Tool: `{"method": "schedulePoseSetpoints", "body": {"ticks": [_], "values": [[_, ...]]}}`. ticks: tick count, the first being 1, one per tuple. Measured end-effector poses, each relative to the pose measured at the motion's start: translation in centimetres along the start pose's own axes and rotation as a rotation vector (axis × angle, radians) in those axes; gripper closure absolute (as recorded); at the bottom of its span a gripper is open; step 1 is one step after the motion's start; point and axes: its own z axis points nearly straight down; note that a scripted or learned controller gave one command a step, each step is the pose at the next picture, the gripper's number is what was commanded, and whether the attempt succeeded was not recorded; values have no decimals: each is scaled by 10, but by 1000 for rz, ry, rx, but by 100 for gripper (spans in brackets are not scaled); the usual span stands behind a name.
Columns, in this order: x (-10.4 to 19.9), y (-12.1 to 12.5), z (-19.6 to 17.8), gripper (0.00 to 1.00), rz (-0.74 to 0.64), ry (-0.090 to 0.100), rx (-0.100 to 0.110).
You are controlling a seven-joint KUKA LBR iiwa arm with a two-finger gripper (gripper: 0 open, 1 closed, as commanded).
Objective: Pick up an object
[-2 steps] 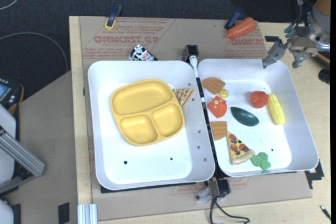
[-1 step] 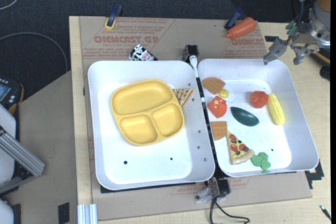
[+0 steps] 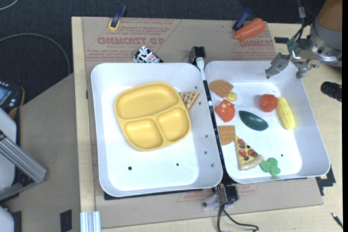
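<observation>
Nothing has been picked up yet, as far as I can see. The gripper (image 3: 287, 65) hangs at the upper right of the frame, over the far rim of the right bin (image 3: 312, 133), with its two fingers spread apart and nothing between them. One fingertip (image 3: 271, 70) points down and to the left, the other sits near the bin's top right corner.

All the candidates lie loose on the floor of the right bin. Nearest the claw are a red tomato (image 3: 267, 102) and a yellow corn cob (image 3: 286, 113) just beside it, toward the right. A dark green avocado-like piece (image 3: 253, 120) lies a little lower, near the middle. Along the left side of that bin I see a brown cookie-shaped piece (image 3: 221, 87), a red strawberry-like piece (image 3: 225, 111) and a waffle square (image 3: 227, 134). A pizza slice (image 3: 245, 153) and a green broccoli (image 3: 270, 166) sit near the bottom edge.

The left bin (image 3: 106, 160) holds a yellow divided plate (image 3: 153, 115) with a small wafer triangle (image 3: 190, 99) touching its upper right edge.

So the whole job seems to remain: the arm must choose a piece, come down over it, close and lift. I'd judge the tomato or corn the handiest, being closest to the open claw.
</observation>
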Motion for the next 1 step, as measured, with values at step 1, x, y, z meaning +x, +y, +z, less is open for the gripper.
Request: {"method": "schedulePoseSetpoints", "body": {"ticks": [1], "values": [[8,-5,48,0,-1,1,2]]}}
